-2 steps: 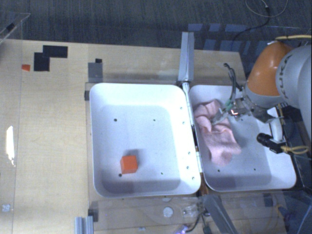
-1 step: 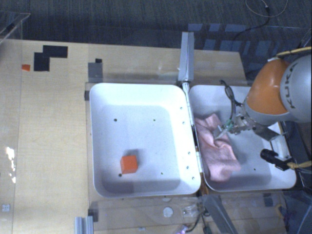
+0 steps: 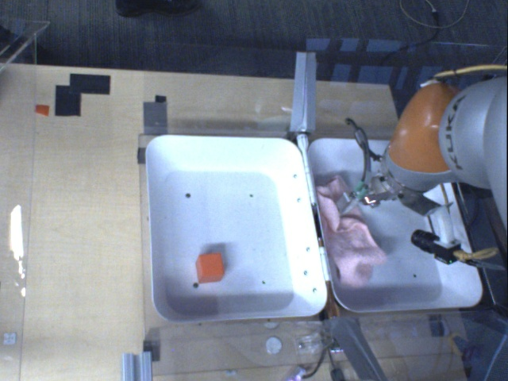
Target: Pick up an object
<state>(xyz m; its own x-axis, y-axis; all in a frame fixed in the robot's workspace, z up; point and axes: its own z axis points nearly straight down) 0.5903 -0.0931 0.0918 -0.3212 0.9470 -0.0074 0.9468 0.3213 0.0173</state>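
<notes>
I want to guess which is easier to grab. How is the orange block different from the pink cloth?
The orange block is small, boxy and bright; the pink cloth is bigger, pale and crumpled. The block sits alone in the left bin, far from the arm; the cloth lies in the right bin, right at the gripper. Both rest on a white bin floor.

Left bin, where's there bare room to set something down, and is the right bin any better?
The left bin is bare across its far half and right side; the orange block sits alone near its front left. The right bin is crowded: the pink cloth fills its left side with the gripper over it. Its front right corner is bare.
</notes>
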